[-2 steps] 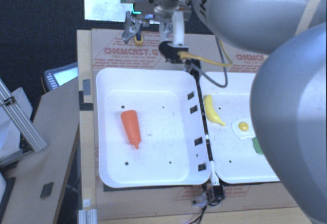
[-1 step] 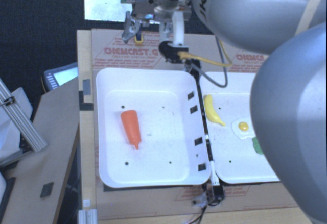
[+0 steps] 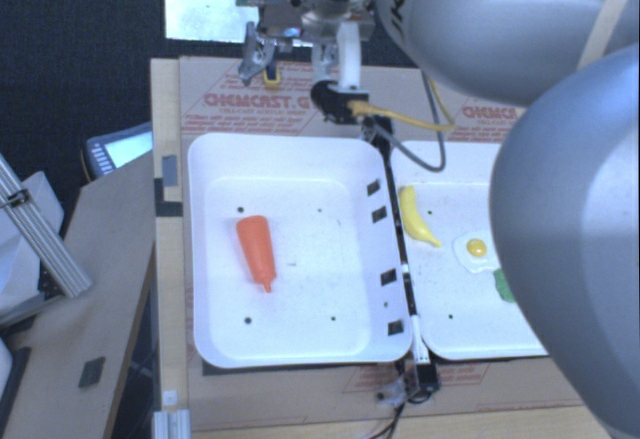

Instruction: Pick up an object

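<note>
While the end effector hangs above the far rim of the left white plastic bin, its two fingers spread apart and gripping nothing, you have the orange carrot-shaped toy lying on that bin's floor. It sits toward you and slightly left of the fingers, long axis running roughly near-to-far.

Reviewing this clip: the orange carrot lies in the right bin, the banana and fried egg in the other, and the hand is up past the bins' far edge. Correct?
Not quite. The camera view shows the carrot in the left bin; the banana and fried egg lie in the right bin. The hand is indeed beyond the far edge.
</note>
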Controlling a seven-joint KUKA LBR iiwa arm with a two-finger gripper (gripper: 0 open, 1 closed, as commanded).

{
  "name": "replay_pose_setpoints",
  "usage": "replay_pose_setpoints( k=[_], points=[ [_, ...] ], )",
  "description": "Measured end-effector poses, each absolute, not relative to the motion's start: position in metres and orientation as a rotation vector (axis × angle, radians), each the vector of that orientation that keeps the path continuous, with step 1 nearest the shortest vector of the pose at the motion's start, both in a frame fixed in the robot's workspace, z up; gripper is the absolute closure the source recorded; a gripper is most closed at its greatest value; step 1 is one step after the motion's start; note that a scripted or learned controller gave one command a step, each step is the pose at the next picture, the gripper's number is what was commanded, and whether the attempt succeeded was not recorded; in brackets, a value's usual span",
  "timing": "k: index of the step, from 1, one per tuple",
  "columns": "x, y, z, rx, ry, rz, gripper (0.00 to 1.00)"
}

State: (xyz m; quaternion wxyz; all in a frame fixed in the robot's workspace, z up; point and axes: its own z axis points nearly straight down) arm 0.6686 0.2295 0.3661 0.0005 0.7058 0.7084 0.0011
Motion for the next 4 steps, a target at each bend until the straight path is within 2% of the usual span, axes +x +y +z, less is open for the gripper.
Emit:
replay_pose_setpoints(
  k=[4],
  points=[
    [0.6686, 0.2295, 0.3661, 2.217, 2.225, 0.003, 0.00]
  ],
)
